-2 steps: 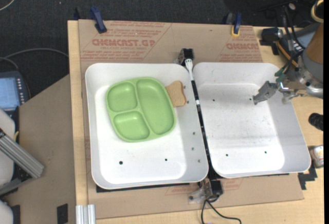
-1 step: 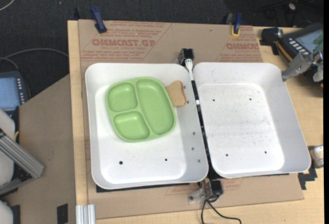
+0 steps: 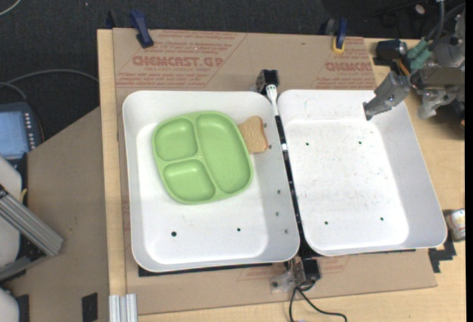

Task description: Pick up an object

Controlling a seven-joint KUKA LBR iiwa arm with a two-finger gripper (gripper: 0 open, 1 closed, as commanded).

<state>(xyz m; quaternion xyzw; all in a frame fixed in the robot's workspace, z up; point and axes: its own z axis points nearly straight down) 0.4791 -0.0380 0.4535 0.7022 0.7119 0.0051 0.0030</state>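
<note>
Currently the tool (image 3: 378,104) is hovering at the right bin's (image 3: 355,232) far edge, grip unreadable; reaching the cracker (image 3: 255,135) is looking next.

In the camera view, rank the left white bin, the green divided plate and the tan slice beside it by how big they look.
1. Left white bin, largest.
2. Green divided plate, which lies inside that bin.
3. Tan slice, by far the smallest, at the plate's right edge.

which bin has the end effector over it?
The right-hand white bin. The end effector hangs at its top right corner. The left-hand bin, with the green divided plate and the tan piece, lies farther off.
</note>
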